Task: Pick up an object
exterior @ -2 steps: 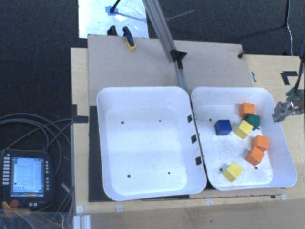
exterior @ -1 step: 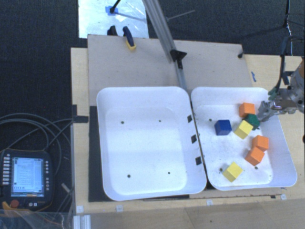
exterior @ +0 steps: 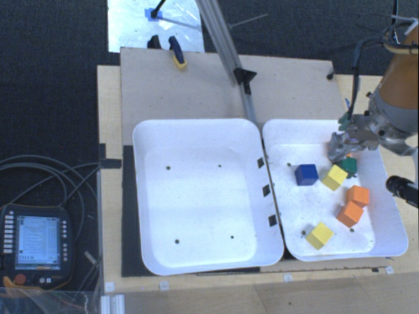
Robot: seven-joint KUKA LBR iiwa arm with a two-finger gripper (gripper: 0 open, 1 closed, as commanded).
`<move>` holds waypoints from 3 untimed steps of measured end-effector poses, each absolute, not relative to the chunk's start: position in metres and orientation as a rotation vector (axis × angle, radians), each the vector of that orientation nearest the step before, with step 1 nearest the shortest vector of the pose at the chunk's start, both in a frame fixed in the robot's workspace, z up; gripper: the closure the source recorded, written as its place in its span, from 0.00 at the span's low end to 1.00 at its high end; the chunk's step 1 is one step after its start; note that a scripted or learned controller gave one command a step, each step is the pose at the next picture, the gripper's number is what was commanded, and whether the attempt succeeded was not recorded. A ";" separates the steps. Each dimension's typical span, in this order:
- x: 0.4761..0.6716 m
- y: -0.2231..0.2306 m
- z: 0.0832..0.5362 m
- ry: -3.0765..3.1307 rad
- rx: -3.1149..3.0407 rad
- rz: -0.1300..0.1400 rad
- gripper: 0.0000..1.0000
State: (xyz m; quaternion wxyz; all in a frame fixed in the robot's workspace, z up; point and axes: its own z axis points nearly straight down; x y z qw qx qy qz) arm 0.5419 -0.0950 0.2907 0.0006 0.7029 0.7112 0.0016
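Filling right bin — coloured blocks

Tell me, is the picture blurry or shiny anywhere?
Camera view: the blocks, like the blue block, look a bit soft; the gripper is smeary; the silvery sheet at the top glares bright; both white bins are evenly lit, with faint shadows.

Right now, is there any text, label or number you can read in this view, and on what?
No text reads clearly in this view.
Teach pendant screen: lit, with lines of content, too small and blurred to read.
Blocks in the right bin: no markings visible.
Blue mark on the foil sheet: not legible as text.
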 end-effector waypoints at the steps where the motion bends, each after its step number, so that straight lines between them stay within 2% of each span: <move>1: 0.545 -0.035 0.277 2.235 2.209 0.005 1.00; 3: 0.567 0.074 0.244 2.233 2.211 0.003 1.00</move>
